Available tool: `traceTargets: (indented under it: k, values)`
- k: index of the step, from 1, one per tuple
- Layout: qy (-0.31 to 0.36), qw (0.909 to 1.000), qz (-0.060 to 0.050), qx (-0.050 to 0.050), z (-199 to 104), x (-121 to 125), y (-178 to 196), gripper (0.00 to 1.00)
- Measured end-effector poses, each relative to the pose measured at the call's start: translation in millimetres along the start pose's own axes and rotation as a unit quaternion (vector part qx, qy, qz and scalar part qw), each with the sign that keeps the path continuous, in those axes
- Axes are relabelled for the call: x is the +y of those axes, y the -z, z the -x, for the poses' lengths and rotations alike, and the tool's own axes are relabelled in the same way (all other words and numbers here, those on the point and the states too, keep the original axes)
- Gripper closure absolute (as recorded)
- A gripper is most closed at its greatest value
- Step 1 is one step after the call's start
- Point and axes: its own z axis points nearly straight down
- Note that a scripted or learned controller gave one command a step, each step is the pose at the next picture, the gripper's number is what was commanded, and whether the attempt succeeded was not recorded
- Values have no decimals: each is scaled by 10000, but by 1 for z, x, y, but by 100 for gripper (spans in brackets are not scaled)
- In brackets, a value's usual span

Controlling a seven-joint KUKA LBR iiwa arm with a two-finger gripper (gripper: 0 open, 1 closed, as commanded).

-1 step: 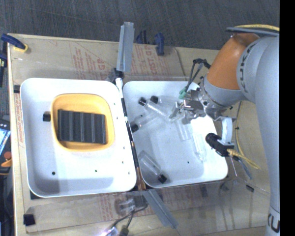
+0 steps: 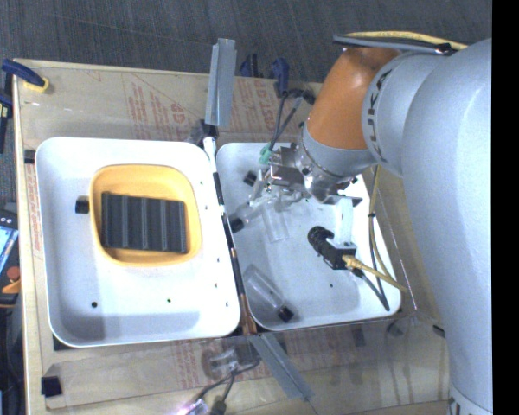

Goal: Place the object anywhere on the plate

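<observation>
Where the arm ends, two pale fingers (image 2: 272, 216) are seen to the view's right of the plate (image 2: 112, 180). They appear slightly spread, and nothing is held between them. They are poised over the second white bin (image 2: 329, 301), the one without the plate.

Three small black pieces are counted in that bin. A first black piece (image 2: 249, 178) lies just beside the wrist on its plate-facing side. A second black piece (image 2: 235, 224) lies nearer the plate, by the bin wall. A third black piece (image 2: 285, 314) lies toward the view's bottom, touching a single clear plastic piece (image 2: 261, 285).

The arm (image 2: 432, 171) is bent in from the side away from the plate, with smooth grey casing and an orange band (image 2: 350, 93) above a downturned wrist.

One plate is counted: yellow, glossy, a rounded rectangle, laid in the first white bin (image 2: 69, 301). One dark ribbed block (image 2: 145, 223), rectangular with parallel slats, is laid flat on the plate's middle. A fourth black piece (image 2: 82, 204) is set at the plate's far edge. Both bins are carried on a pale board surface (image 2: 138, 102).
</observation>
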Motion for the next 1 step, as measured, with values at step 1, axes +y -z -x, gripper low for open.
traceTargets:
  k: [1]
  values:
    - [442,9990,5,0,-72,19,-20,100]
